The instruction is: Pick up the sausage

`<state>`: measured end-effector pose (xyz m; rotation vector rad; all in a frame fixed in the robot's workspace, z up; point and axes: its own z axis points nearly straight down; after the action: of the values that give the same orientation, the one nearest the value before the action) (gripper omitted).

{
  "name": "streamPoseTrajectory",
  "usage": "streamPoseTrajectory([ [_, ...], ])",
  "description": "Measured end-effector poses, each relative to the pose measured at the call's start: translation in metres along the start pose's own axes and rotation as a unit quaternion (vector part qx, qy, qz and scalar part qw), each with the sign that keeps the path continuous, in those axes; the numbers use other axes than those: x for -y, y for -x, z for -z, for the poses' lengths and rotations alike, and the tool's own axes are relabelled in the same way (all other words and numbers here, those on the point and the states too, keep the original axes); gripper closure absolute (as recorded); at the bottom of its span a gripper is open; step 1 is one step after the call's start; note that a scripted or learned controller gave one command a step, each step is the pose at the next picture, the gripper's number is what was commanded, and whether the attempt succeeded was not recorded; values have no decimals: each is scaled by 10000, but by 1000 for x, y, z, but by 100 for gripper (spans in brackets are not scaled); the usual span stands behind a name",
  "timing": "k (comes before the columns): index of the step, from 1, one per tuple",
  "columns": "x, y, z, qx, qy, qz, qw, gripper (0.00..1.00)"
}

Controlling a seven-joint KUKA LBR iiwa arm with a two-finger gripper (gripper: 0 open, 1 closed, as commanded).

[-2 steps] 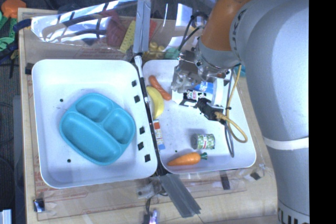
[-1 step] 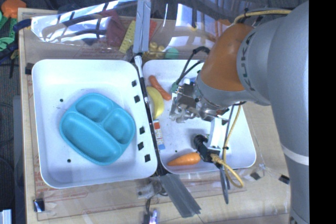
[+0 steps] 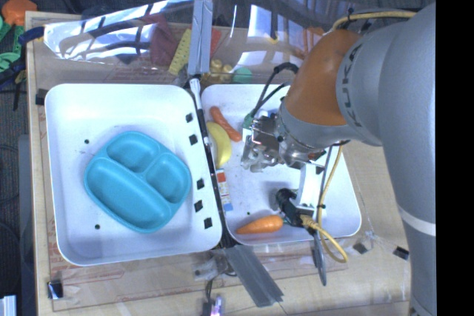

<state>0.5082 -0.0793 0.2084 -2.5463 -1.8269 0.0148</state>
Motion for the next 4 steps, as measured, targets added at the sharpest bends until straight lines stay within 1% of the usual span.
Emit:
streamPoseTrajectory([
  [4, -2, 1, 30, 32, -107, 91, 9999, 100],
])
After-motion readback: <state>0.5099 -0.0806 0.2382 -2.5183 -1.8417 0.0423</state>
